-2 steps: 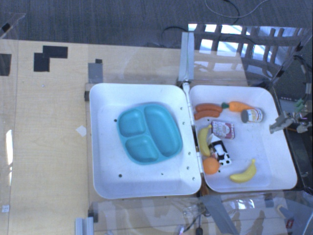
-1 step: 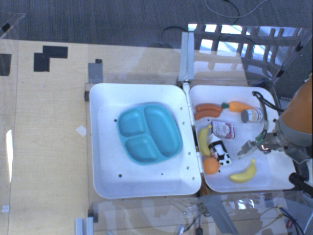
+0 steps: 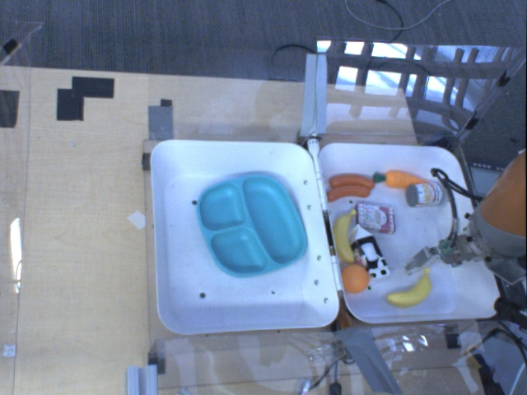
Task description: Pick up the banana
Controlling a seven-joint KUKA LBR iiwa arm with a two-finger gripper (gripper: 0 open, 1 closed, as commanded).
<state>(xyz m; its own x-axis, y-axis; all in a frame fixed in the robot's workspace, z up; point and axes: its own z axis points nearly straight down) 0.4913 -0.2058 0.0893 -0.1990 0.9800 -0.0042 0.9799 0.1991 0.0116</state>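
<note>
A curved yellow banana [image 3: 410, 292] lies on the floor of the right bin [image 3: 469, 290], near its front edge. A second long yellow fruit [image 3: 344, 237] lies against that bin's left wall. My gripper [image 3: 426, 257] hangs low over the right bin, just above and slightly right of the curved banana, with a small gap between them. The grey arm with its orange band [image 3: 502, 208] comes in from the right. Nothing is visibly held.
The right bin also holds a hot dog [image 3: 350, 188], a carrot [image 3: 403, 178], a small bottle [image 3: 424, 193], a red packet [image 3: 376, 218], a black-and-white toy [image 3: 372, 257] and an orange [image 3: 356, 279]. A blue divided plate [image 3: 251, 225] lies in the left bin [image 3: 177, 286].
</note>
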